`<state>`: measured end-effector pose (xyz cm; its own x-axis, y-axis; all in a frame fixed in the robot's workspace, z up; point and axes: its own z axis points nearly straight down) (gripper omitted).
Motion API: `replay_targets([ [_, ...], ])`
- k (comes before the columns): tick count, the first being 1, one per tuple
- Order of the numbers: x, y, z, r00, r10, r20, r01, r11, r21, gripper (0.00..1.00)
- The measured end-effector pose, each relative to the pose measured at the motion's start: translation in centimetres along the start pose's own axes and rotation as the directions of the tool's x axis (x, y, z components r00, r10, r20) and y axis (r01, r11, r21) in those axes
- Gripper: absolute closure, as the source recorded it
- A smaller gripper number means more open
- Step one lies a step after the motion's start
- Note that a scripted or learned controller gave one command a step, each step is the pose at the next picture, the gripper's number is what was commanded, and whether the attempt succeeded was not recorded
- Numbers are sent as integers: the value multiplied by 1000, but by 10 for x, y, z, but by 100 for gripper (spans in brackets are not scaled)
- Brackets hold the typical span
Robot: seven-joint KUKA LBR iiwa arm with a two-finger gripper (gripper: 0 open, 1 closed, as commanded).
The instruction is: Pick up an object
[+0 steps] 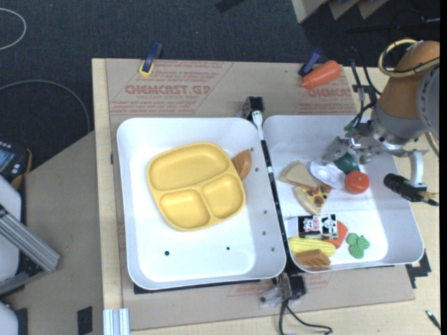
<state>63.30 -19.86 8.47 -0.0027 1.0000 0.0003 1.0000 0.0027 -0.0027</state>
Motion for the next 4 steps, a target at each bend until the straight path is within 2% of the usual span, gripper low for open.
replay_targets([
  [1, 0, 1, -12, 1000, -1, 2, 1, 1000, -4, 100],
  [2, 2, 12, -71, 1000, 1, 3, -1, 1000, -11, 100],
  [3, 2, 13, -115, 1000, 1, 3, -1, 1000, -11, 100],
  [4, 2, 14, -142, 1000, 2, 2, -1, 1000, -8, 100],
])
